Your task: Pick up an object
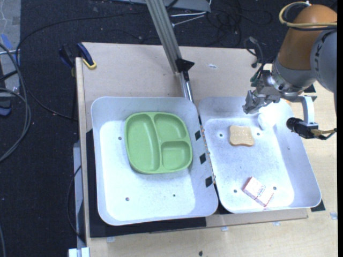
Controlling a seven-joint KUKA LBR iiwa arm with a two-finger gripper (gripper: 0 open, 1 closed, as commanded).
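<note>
Looking at the right bin (300, 165) first, we see two candidate objs — a tan slice of toast (241, 136) lying flat in the upper middle, and a small pink-and-white packet (256, 191) near the front edge, well apart from the toast. Neither is lifted; both rest on the bin floor. The gripper (252, 106) hangs over the bin's far rim, up and to the right of the toast, near but not touching it w/ nothing seen between its tips; we can't tell how wide it stands. Behind it the grey arm (321, 52) w/ its orange band (303, 36) comes in from the right. The left bin (107, 197) holds a green divided plate (158, 142) — three compartments, lying flat. Both bins sit side by side on the pale surface (134, 68).
</note>
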